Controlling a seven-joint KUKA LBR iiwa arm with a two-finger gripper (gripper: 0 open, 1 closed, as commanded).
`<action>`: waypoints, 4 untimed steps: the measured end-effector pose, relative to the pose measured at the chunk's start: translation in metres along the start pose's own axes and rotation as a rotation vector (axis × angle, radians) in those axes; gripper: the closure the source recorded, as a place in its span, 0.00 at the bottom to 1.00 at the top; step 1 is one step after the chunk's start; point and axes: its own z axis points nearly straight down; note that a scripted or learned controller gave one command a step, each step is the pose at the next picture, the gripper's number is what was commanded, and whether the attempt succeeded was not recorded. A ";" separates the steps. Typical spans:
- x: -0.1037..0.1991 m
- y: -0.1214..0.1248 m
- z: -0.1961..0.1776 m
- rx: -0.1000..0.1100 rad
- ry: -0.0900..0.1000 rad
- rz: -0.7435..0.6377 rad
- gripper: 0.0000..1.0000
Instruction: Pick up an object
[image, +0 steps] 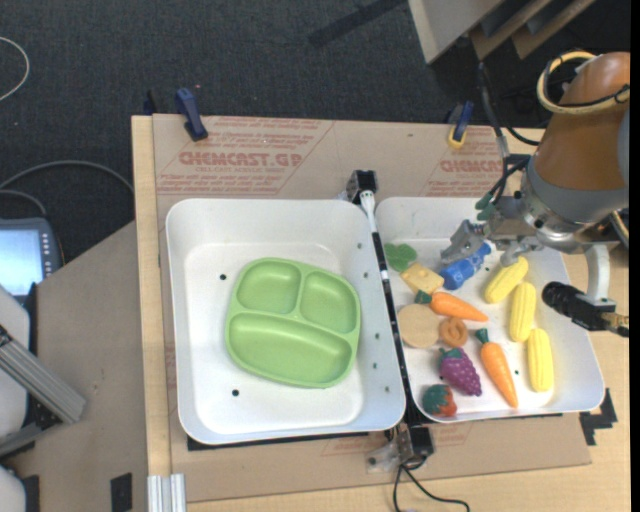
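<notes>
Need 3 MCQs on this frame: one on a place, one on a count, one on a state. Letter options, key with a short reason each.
1. Where does the green divided plate lie?
A. in the left bin
B. in the right bin
C. on the cardboard

2. How many corn cobs lie in the right bin?
A. one
B. three
C. five

3. How does the purple grape bunch stand to the hand?
A. clamped in it
B. lying apart from it
C. lifted above the bin

Key: 1 A, the plate rests on the left bin's floor. 2 B, three yellow cobs lie at the bin's right side. 3 B, the grapes lie near the bin's front, the hand is at the blue toy near the back.
</notes>
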 end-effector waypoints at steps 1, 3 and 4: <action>-0.025 0.035 0.109 0.007 0.000 0.002 0.00; -0.024 0.036 0.092 -0.002 -0.001 0.002 0.00; 0.002 -0.038 0.133 -0.002 0.002 0.002 0.00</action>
